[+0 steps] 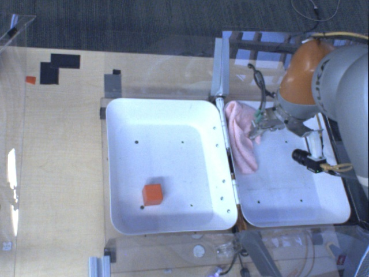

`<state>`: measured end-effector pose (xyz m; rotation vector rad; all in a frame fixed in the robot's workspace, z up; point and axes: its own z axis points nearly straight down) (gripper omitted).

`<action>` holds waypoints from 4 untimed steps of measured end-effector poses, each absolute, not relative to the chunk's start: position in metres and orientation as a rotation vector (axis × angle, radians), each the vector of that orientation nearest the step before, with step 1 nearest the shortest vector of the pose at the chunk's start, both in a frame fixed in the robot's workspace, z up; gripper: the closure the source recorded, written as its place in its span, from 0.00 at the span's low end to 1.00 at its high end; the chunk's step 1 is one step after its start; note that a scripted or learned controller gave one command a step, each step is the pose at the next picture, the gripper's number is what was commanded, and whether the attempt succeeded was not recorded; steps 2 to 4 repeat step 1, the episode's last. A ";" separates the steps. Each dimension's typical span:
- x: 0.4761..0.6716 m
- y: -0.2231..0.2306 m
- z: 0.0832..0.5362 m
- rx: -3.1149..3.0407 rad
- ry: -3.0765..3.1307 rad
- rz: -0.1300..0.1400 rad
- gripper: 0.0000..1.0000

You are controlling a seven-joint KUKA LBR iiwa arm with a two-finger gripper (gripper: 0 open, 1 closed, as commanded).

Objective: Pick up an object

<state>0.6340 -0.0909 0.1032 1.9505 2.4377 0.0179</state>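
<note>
The arm reached into the right bin, where a pink cloth lay against the left wall.

The pink cloth (242, 137) was long and thin, and its long way ran from far to near, with its wider, bunched end at the far side and its narrow end pointing near. It lay in the right bin (300, 203), pressed against that bin's left wall and partly up on the rim between the two bins. The jaws (259, 126) were down at the cloth's right edge, touching it, but I could not tell if they were apart or together, or if they had hold of the cloth. The left bin (173, 123) held one small orange block (153, 194), sitting flat near its near-left corner, well apart from the cloth. Both bins sat side by side on the table (57, 172).
</note>
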 end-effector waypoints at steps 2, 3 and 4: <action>0.592 -0.054 0.234 2.131 2.296 0.011 1.00; 0.592 -0.054 0.234 2.131 2.296 0.011 1.00; 0.592 -0.054 0.234 2.131 2.296 0.011 1.00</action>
